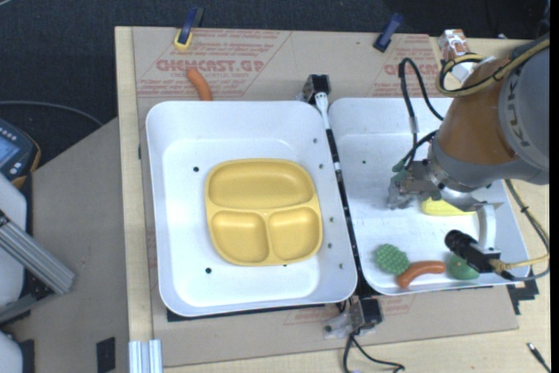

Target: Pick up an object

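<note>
2 white bins sit side by side on the bench. The left bin [166, 188] holds 1 yellow divided plate [262, 210] with 3 compartments, set near the bin's middle, with white floor showing all round it. The arm reaches into the right bin [367, 122], and the gripper [400, 192] sits low over that bin's middle. Whether the claw is wide or narrow cannot be told. A yellow piece [441, 207] lies just beside it, toward the view's right. Along the near edge lie a green knobbly piece [391, 258] and an orange sausage [419, 272], close together. The far half of this bin is open floor. Another orange sausage [200, 84] lies on the bench beyond the left bin.
</note>
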Robot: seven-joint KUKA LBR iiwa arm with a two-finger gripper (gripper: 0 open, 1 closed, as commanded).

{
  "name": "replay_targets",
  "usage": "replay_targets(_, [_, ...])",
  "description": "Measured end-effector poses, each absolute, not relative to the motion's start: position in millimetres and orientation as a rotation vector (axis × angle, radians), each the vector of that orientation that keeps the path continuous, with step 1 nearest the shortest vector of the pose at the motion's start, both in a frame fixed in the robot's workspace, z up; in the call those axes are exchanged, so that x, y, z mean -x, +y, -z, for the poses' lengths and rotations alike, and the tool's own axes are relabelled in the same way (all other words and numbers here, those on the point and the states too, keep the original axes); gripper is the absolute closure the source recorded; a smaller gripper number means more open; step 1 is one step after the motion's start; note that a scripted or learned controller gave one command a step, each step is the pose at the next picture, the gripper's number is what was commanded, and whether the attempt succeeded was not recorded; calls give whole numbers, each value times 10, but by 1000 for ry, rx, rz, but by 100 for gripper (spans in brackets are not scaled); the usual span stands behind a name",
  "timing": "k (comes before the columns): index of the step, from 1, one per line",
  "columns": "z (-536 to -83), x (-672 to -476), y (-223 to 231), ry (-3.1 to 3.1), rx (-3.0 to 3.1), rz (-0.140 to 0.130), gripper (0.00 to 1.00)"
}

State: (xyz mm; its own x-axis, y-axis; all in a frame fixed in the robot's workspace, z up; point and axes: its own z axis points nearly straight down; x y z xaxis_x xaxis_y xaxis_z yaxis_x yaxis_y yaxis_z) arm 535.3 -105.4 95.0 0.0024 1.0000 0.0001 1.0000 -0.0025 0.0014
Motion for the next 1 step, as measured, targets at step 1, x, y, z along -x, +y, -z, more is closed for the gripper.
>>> replay_targets(1, [-1561,-5355,-1130,2216,-2218,-5,100])
